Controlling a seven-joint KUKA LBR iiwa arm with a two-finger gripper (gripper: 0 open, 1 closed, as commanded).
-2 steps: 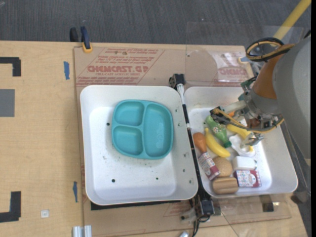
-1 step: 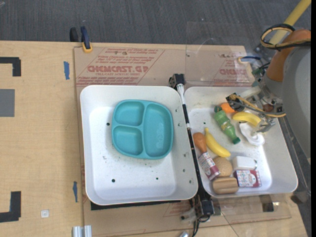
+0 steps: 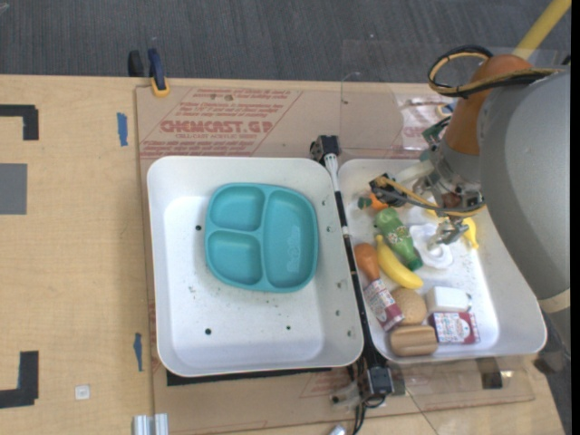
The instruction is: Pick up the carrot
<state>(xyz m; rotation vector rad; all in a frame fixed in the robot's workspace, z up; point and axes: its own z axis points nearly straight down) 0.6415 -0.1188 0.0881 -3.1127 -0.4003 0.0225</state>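
Here, the camera view, item by item, placed relative to the right bin.

Right bin (image 3: 507,329): shallow, white, on the bench, holding a cluster of toy foods.
Left bin (image 3: 172,270): just beside the right bin, the two rims touching along a dark divider.
Teal plate (image 3: 263,236): three compartments, lying in the left bin, well apart from the right bin's contents.
Carrot (image 3: 367,261): orange, lying at the right bin's left wall, about halfway along it, just beside the banana; nothing grips it.
Banana (image 3: 400,266): yellow, slanting across the right bin's middle, touching the green item.
Green item (image 3: 396,234): in the right bin's upper middle, above the banana; its kind is too small to tell.
Bread roll (image 3: 413,341): tan, at the right bin's near edge.
Red-labelled carton (image 3: 454,326): right of the bread roll, also near the right bin's front edge.
Arm (image 3: 535,198): grey, with an orange band, reaching over the right bin's far right side.
Gripper (image 3: 446,236): low over the right bin's upper right part, well apart from the carrot; jaw state cannot be told from this view.
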